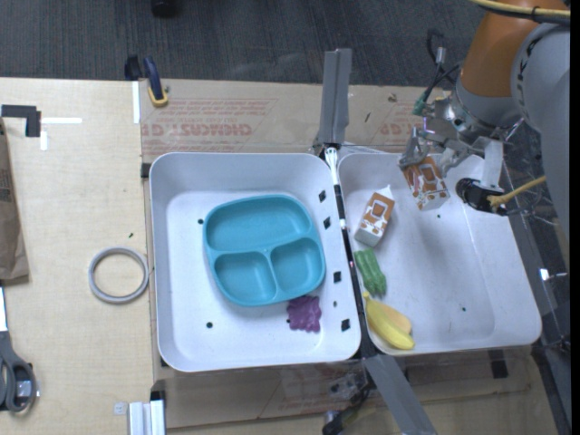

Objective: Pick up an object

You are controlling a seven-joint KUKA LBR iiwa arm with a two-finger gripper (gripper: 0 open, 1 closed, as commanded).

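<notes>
- Where the grey arm (530, 53) with its orange band reaches in from the right, the gripper (424, 166) hangs over the far part of the right bin (507, 270).
- Its jaws are closed on a small carton (426, 184) with red and white print, which sits tilted between them, above the bin floor near the far wall.
- A second small carton (375, 217), white with an orange-brown face, lies on the floor of the right bin near the divider, just left of and below the held one.
- A green vegetable-like piece (371, 272) lies just beneath that carton, along the bin's left wall.
- A yellow banana (390, 324) rests in the near left corner of the right bin, just below the green piece.
- The left bin (172, 270) holds a blue divided tray (263, 247) with three compartments, set near its middle.
- A purple grape cluster (305, 313) lies touching the tray's near right edge.
- On the worktop (72, 198) to the left of the bins lies a grey ring (119, 274), well apart from both bins.
- A pair of scissors (14, 379) lies at the near left edge.
</notes>
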